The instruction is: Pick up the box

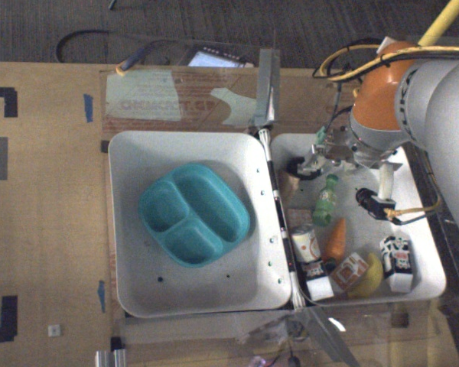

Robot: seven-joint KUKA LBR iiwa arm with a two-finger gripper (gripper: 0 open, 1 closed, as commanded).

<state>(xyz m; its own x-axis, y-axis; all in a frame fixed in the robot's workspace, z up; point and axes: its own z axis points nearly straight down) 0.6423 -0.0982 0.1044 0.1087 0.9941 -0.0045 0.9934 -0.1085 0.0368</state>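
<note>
We judge the small red-and-white carton box (350,271) light, crushable; grip its flat sides. Whether our gripper (314,163) holds anything, we cannot tell.

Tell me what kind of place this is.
Most likely a robotics lab's pick-and-place test bench: a robot arm reaching over two white bins on a cardboard-covered bench marked with tape, toy groceries such as a carrot, and loose cables on the carpet.
</note>
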